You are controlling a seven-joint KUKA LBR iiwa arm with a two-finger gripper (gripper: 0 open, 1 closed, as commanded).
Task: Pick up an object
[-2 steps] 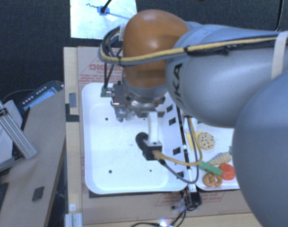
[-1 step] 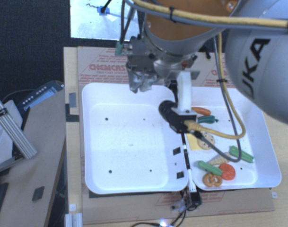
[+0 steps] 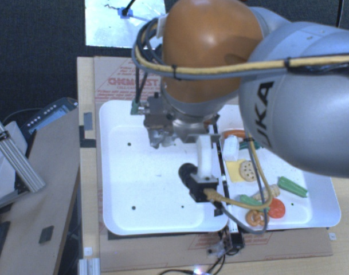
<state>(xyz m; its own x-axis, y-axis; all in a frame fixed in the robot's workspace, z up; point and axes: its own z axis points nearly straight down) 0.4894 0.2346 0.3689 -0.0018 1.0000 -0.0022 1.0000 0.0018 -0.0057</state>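
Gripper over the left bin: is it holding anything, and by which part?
It cannot be told. The gripper is over the left bin, but the wrist above it covers its tip from this camera, so any hold is hidden.

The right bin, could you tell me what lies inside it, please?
A yellow slice, a green piece, a red disc and a brown ring are visible; the arm covers much of the bin.
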